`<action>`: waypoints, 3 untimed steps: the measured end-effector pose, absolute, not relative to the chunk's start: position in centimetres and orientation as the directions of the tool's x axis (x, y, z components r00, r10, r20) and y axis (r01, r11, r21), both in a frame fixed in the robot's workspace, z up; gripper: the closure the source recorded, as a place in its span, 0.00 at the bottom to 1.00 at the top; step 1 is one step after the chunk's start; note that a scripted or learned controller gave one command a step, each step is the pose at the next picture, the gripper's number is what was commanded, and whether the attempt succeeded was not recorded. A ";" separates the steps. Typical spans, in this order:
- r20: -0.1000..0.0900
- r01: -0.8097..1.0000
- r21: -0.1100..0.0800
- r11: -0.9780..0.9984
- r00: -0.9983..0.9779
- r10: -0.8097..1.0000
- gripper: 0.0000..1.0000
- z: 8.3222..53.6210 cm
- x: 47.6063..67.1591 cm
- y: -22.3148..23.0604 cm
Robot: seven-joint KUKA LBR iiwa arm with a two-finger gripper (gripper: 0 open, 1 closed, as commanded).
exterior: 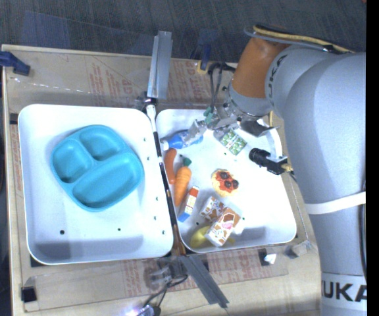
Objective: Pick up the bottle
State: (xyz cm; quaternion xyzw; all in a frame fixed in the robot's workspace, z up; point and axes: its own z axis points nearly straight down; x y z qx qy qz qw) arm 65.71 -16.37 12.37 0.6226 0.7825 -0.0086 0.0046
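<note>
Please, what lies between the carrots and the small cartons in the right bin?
In the camera view, a narrow strip of bare white bin floor separates the carrots from the cartons. A small red and white packet sits at the carrots' lower end.

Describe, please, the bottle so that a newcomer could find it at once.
Start at the right-hand shallow white bin, the one crowded with toy food. Look to its upper-left corner, above the two orange plastic carrots. There lies the small clear plastic bottle with a blue cap, the lone see-through item, on its side.
</note>
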 end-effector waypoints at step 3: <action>-0.001 0.951 0.000 0.308 -0.308 0.951 1.00 24.8 65.7 -12.1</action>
